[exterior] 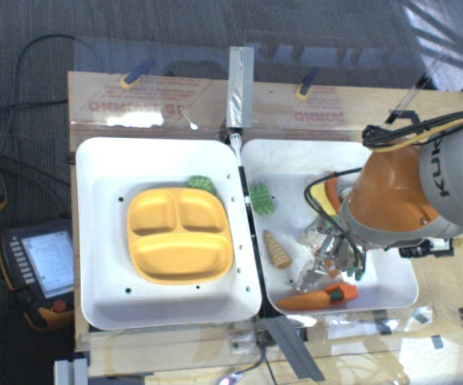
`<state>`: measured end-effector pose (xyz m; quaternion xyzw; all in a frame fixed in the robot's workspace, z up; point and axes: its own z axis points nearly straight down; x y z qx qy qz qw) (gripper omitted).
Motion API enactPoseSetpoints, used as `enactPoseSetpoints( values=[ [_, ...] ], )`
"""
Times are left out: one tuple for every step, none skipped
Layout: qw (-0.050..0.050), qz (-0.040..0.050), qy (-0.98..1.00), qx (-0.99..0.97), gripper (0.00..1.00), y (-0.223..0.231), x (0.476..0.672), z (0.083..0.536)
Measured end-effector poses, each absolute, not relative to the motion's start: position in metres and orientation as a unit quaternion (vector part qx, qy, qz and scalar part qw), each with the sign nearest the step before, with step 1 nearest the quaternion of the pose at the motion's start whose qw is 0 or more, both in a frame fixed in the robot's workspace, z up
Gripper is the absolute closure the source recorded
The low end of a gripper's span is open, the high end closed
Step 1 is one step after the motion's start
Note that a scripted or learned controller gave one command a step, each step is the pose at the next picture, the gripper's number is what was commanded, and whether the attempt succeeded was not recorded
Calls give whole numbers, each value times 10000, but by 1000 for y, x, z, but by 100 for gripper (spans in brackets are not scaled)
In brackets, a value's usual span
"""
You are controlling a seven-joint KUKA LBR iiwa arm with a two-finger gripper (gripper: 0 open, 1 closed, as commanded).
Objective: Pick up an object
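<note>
bright even light — glare on white bins (95,215), soft focus

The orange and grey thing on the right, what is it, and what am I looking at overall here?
That is a robot arm, seen by one camera looking down on a bench at a slant. Its tool hangs low in the right bin, just above an orange carrot. I cannot tell whether it grips anything. Nearby lie a tan cone and a small green leafy piece. The left bin holds a yellow divided plate with another green piece behind it.
</note>
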<state>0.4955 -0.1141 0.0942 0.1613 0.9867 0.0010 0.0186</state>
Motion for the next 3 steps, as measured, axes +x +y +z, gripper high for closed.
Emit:
enactPoseSetpoints(
  values=[
    [87, -7, 9928, 1191, 0, -102, 573, 91],
    [240, -35, 9996, -124, 0, -133, 499, 97],
    [73, -21, 9972, 742, 0, -104, 524, 91]
  ],
)
